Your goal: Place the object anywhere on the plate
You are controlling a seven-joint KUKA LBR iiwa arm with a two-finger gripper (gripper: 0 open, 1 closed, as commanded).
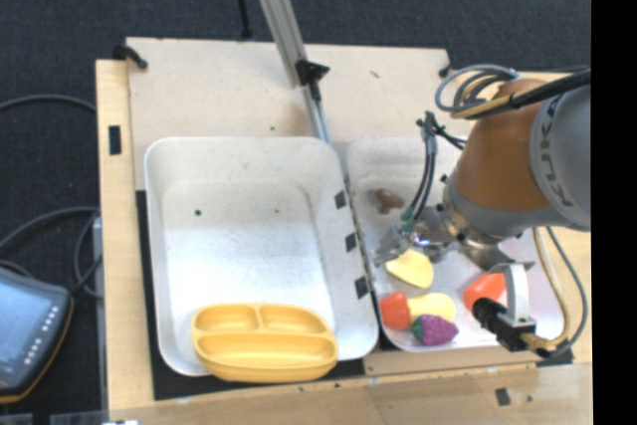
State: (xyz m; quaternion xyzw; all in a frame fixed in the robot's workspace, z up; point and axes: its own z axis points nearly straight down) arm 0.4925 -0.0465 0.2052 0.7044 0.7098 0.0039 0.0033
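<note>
Yellow plastic marks the divided plate [265, 343], which lies at the lower edge of the left bin [239, 214], in the lower centre of the frame. The arm [508, 164], grey with its orange band, fills the upper right of the right bin [383, 164]. The gripper [416, 239] hangs below the wrist, right of centre, just above a pale yellow wedge-shaped toy [410, 268]; how wide the claw stands, and whether it touches or holds that toy, I cannot tell. Below it, along the right bin's lower edge, lie a red piece [396, 310], another pale yellow piece [435, 306] and a purple berry-like toy [433, 329], close together. An orange-red toy [485, 287] sits further right.
</note>
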